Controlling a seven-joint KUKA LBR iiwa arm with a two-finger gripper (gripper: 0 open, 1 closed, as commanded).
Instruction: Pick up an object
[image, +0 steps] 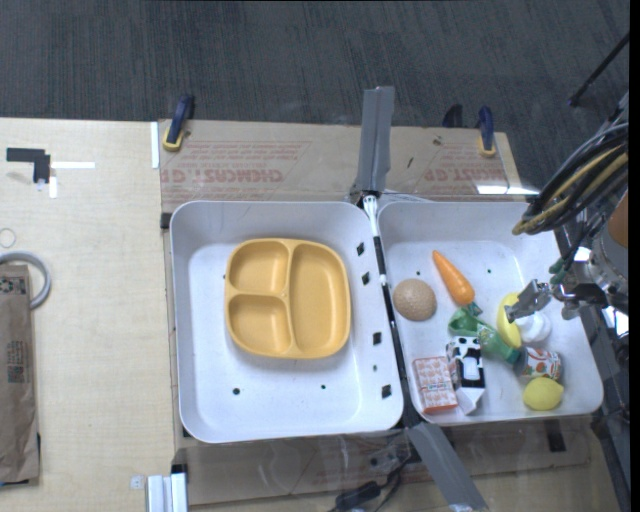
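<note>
End effector (530, 300) sits low at right bin's (500, 228) far edge, w/ fingers apart, nothing btwn them. Yellow item (512, 312) just beside it; crowded neighbours, e.g. lemon (543, 394), could foul the grab.

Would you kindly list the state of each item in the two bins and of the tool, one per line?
Yellow divided plate: upright in the left bin, compartments bare.
Carrot: lying flat, right bin.
Brown ball: resting beside the carrot.
Red and white carton: lying flat at the bin's front edge.
Black and white carton: lying on its side.
Lemon: resting in the front right corner.
Tool: over the right bin's cluttered side, grip unclear.
</note>
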